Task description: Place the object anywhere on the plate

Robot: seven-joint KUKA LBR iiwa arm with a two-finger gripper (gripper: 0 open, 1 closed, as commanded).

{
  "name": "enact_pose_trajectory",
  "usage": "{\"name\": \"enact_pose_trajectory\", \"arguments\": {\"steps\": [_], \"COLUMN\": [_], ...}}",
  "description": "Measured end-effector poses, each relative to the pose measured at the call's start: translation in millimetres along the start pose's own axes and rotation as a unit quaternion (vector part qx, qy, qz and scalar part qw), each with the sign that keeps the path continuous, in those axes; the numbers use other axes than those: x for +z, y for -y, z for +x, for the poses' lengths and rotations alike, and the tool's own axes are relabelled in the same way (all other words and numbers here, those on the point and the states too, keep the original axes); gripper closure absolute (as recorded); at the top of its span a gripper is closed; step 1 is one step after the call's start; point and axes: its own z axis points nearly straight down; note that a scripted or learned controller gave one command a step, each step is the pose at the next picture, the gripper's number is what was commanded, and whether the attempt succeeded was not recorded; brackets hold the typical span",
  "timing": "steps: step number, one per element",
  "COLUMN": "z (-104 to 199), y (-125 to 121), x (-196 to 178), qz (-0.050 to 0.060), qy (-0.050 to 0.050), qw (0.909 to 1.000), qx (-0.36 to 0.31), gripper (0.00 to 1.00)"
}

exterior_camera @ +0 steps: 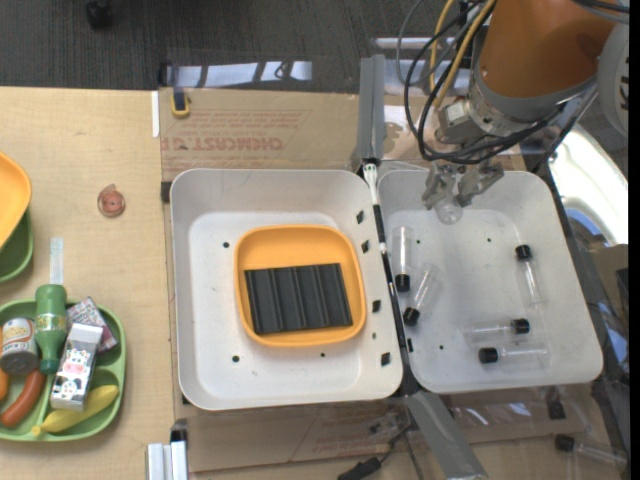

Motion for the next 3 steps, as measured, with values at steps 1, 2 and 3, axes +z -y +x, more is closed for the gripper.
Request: {"name": "enact_pose_trajectory", "arguments": {"steps": [1, 2, 3], "z": [-1.6, -6.6, 45.2], "y": [-0.6, -0.8, -0.5], "x": [22.4, 32.2, 23.5], "qz": [-0.002, -0.002, -0.001], "qy": [0.000, 0.001, 0.001], "qw": [0.9882, 0.9689, 0.9446], "qx": [-0.153, -0.247, -0.328], "gripper": [1.00, 1.00, 1.00]}}
